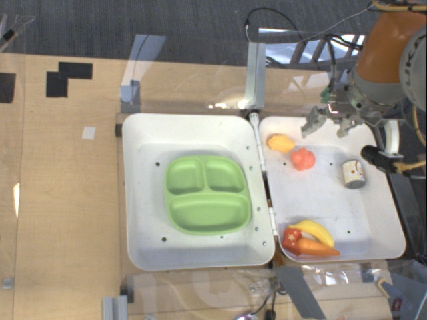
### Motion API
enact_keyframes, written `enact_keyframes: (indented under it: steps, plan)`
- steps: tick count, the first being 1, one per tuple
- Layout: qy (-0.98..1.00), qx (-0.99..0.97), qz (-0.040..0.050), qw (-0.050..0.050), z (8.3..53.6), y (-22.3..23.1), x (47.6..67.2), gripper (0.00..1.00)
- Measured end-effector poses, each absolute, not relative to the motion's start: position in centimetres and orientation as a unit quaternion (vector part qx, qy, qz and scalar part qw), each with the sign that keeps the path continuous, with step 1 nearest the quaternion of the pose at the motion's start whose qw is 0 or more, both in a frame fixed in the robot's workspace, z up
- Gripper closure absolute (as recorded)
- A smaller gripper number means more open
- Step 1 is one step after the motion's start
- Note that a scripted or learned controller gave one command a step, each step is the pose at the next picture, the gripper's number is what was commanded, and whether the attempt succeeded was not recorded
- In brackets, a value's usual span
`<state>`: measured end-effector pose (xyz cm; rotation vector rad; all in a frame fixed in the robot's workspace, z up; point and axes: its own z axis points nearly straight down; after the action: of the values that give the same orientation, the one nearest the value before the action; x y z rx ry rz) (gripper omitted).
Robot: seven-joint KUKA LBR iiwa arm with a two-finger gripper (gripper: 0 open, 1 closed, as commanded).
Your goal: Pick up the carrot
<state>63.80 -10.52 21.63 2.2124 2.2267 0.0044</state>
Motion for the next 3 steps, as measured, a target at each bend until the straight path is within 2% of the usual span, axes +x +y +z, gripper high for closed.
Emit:
enact_keyframes:
  steps: [1, 2, 3]
  plan:
    - [0.741, 0.672, 0.0025, 0.003, 8.8, -8.9, 67.1, 0.0]
    - [0.701, 0.713, 0.0015, 0.002, 11.9, -13.1, 60.0, 0.0]
    - [0.689, 0.724, 0.008, 0.002, 10.4, -16.7, 55.1, 0.0]
